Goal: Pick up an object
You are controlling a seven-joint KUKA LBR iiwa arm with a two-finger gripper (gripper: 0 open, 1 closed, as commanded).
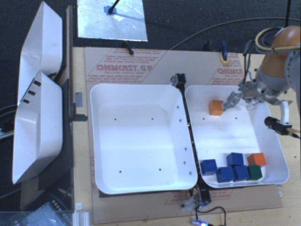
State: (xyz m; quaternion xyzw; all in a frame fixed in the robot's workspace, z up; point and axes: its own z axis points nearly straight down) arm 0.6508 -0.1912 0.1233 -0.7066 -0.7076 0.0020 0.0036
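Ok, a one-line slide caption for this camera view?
Gripper beside a lone orange block in the right bin; six blocks clustered along its near edge.

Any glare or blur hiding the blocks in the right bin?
Camera view: even light and no glare on the right bin; the blocks read sharp with soft shadows. Gripper by the orange block looks slightly soft. Metal sheet reflects brightly.
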